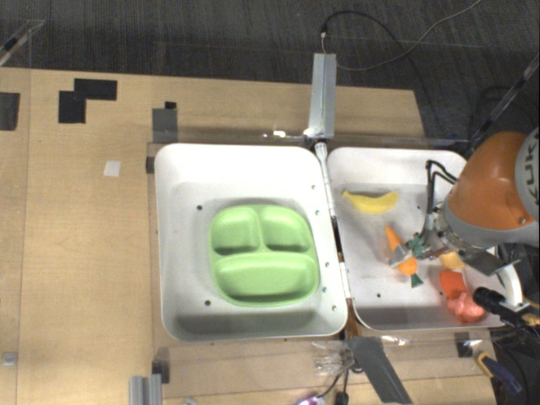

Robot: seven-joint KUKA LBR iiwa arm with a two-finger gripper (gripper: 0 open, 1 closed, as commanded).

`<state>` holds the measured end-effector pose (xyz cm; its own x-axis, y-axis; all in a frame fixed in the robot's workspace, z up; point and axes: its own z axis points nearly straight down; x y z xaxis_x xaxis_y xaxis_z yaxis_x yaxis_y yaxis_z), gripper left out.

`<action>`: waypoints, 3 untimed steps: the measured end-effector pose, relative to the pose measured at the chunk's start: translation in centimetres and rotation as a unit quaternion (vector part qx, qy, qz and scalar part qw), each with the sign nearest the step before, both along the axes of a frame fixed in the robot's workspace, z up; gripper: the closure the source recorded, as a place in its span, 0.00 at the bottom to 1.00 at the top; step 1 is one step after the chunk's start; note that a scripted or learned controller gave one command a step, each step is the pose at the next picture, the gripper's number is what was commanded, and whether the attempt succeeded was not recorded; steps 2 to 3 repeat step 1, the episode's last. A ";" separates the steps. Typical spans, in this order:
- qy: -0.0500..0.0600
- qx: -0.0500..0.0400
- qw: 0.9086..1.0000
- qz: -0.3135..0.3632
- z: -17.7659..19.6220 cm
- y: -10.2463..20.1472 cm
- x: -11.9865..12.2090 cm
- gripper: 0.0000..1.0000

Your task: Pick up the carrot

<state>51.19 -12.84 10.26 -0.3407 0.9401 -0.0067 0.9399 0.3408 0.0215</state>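
Pincer by one carrot, grip unclear; one banana, two bins.

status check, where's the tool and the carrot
Tool down in right white bin, at small orange carrot. Grasp unconfirmed. Yellow banana lies apart; red pieces close by.

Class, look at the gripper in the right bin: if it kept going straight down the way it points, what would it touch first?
Most likely the carrot, which lies right at the tip of the gripper. Depth is hard to judge from above, so it might meet the bin floor beside it instead.
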 end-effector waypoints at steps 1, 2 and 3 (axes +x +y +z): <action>0.009 0.002 0.989 -0.148 9.4 9.1 6.8 1.00; 0.009 0.002 0.989 -0.148 9.4 9.1 6.8 1.00; 0.009 0.002 0.989 -0.148 9.4 9.1 6.8 1.00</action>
